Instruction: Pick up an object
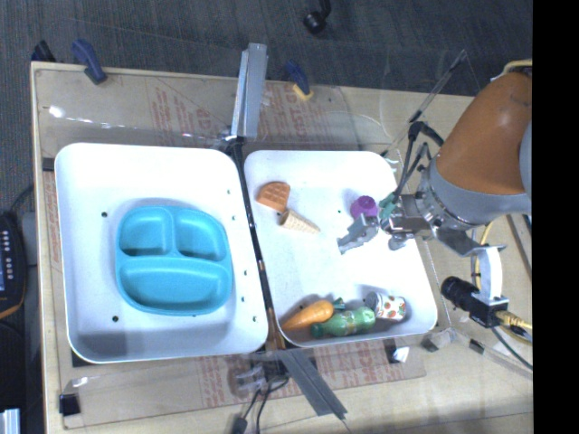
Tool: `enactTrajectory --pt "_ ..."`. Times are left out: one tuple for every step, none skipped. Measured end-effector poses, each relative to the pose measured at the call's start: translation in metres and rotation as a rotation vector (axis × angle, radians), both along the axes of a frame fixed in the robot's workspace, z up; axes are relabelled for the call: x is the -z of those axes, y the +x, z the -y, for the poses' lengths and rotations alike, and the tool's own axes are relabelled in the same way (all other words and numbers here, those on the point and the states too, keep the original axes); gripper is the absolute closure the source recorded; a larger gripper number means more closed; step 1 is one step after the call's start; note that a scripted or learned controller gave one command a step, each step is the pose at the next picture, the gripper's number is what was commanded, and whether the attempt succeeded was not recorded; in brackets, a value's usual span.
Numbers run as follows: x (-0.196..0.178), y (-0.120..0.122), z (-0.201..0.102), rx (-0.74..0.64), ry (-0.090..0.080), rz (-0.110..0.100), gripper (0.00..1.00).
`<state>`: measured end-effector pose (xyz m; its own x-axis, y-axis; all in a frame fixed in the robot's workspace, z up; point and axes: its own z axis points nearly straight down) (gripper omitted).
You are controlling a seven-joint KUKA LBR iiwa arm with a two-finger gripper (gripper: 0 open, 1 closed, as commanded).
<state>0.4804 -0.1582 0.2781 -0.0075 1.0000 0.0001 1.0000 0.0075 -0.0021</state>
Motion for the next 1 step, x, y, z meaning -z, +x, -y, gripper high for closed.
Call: enactTrajectory --pt "0.1184 -0.004 0.0427 0.001 0.0 -0.001 0.0"
